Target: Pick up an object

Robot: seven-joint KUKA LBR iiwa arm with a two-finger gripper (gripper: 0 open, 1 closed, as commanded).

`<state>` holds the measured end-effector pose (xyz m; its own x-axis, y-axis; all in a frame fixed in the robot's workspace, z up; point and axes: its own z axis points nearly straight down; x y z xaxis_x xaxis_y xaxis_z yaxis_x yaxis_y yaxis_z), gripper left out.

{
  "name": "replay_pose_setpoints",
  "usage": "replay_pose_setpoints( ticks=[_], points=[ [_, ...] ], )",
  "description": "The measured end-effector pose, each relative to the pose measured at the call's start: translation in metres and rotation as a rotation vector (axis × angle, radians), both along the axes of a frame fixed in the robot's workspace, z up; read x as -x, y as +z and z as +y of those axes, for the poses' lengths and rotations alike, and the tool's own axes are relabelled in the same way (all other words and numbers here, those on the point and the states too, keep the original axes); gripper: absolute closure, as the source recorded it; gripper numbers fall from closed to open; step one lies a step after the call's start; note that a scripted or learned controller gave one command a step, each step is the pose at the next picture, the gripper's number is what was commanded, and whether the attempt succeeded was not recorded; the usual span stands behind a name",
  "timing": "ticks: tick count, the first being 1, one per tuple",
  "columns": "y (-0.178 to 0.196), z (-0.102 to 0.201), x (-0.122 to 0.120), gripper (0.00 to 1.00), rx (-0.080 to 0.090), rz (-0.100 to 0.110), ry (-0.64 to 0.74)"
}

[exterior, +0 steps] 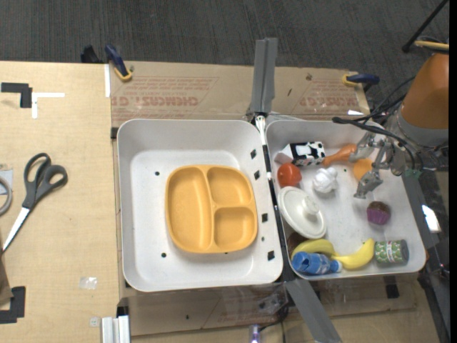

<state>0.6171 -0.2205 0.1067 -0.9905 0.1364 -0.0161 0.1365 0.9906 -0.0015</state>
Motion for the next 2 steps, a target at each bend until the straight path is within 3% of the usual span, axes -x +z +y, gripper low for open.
replay_pose_setpoints(
  ticks=[1,2],
  points=[
    [-0.017,0.000,-0.020,0.00,-0.009,0.031,-0.074],
    [-0.004,0.000,-0.025,1.00,-0.003,0.011,-0.071]
  ],
)
